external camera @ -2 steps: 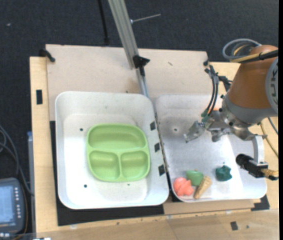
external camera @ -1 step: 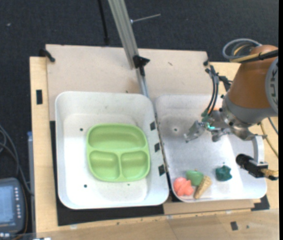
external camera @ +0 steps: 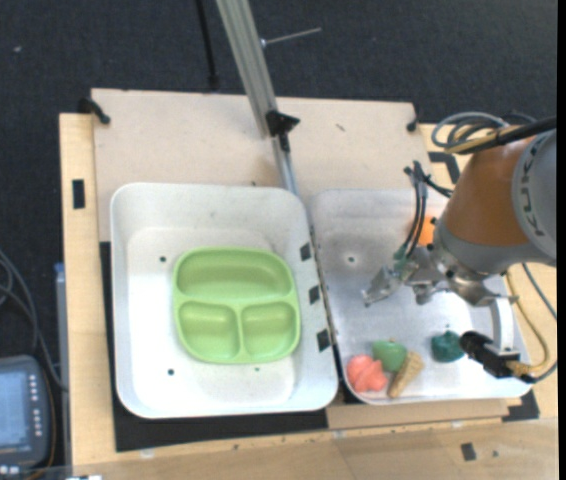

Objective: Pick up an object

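My gripper (external camera: 381, 290) hangs over the middle of the right bin (external camera: 348, 228), low and pointing left, with bare bin floor beneath it. Along the near edge of that bin lie a pink toy (external camera: 364, 372), a green toy (external camera: 391, 353) touching a tan cone (external camera: 406, 374), and a teal piece (external camera: 448, 346) further right. The gripper stands apart from all of them, above and a little behind the green toy. Nothing shows in its grasp.
The left bin (external camera: 138, 268) holds a light green divided plate (external camera: 235, 304). A slanted metal pole (external camera: 253, 68) rises from behind the bins, over the ridge between them. The grey and orange arm (external camera: 493, 208) covers the right bin's back right part.
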`<state>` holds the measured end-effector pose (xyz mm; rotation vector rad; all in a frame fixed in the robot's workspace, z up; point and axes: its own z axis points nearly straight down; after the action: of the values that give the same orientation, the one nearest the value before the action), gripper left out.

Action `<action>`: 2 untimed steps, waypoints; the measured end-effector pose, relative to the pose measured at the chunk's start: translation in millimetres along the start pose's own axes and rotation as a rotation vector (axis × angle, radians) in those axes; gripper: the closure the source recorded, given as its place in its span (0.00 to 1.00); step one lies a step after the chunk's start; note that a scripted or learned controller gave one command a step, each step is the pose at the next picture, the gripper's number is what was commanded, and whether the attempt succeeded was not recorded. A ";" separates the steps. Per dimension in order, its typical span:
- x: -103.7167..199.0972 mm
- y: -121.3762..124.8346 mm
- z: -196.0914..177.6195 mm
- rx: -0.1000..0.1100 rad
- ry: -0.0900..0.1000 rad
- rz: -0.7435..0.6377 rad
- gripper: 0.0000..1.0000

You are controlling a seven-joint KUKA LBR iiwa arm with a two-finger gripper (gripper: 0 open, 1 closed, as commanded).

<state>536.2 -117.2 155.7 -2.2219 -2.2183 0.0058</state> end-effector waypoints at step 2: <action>-1.9 1.8 38.6 -0.009 0.001 0.006 1.00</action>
<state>537.8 -119.2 117.1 -2.2320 -2.2160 -0.0050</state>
